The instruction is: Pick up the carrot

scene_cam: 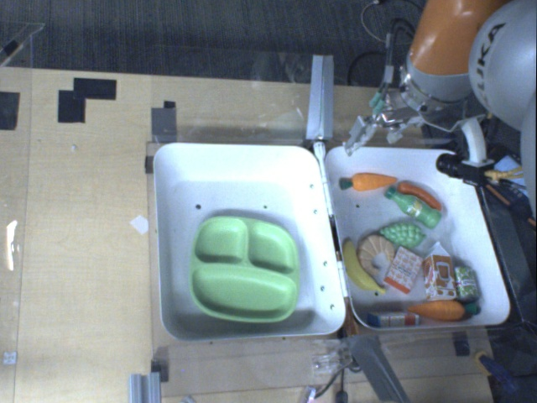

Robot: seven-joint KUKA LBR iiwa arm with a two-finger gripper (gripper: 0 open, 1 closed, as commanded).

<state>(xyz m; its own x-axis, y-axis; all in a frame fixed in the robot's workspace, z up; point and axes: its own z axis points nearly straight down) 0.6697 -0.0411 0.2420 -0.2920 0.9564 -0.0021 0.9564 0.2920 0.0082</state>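
1. The gripper hangs over the far rim of the right bin, near its far-left corner, with nothing between its fingers; they stand a little apart — open, as far as the slanted view lets me judge.
2. Behind it the arm comes in from the upper right, its orange band above the grey wrist.
3. A carrot lies in the far-left part of the right bin, orange with a green top pointing left, just below the gripper and apart from it.
4. A second carrot-like orange piece lies along the near wall of the same bin, green end to the right.
5. Between them sit a green bottle with another orange piece touching it, a green pea pod, a yellow banana by the left wall, a round tan item, and small printed cartons.
6. The left bin holds a green divided plate with three compartments, set slightly toward the near side.
7. Both bins rest side by side on a pale wooden bench — black marks show at its far-left corner.
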